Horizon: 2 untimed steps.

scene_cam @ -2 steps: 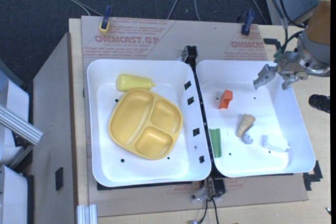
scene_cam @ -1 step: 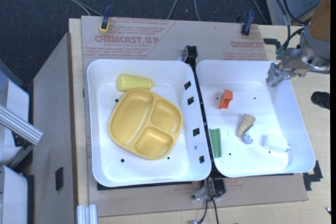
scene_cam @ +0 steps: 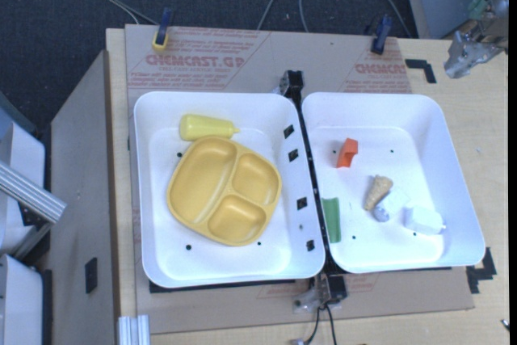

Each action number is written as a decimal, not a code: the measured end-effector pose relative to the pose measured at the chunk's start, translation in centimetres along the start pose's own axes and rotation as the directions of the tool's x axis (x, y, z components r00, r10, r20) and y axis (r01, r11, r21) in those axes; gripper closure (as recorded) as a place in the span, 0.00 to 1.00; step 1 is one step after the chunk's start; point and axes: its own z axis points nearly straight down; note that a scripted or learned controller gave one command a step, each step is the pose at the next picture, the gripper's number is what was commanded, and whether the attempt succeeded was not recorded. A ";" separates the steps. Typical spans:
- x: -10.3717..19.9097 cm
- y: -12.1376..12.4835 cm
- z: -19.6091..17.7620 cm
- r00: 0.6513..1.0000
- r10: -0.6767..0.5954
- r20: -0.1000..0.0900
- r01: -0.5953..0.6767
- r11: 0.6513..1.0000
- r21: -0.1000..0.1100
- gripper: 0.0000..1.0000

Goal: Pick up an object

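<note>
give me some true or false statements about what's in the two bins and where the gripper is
1. The yellow divided plate lies in the left bin. True.
2. The orange block is in the left bin. False: it lies in the right bin.
3. The gripper is above the bench, outside both bins. True.
4. The green stick rests on the plate. False: it lies by the right bin's left wall.
5. A yellow bottle lies beside the plate. True.

- The pincer point(scene_cam: 468, 56) sits at the right edge, blurred; its arm is cut off there.
- A small grey-blue thing point(scene_cam: 381, 213) beside the cone point(scene_cam: 377, 191) is too small to tell.
- The white thing point(scene_cam: 424, 219) blends into the right bin point(scene_cam: 452, 174).
</note>
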 end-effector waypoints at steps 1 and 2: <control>-7.2 2.1 -0.8 1.000 0.010 0.001 -0.010 1.000 0.015 1.00; -7.7 0.2 -14.9 1.000 0.004 0.004 -0.004 1.000 0.002 1.00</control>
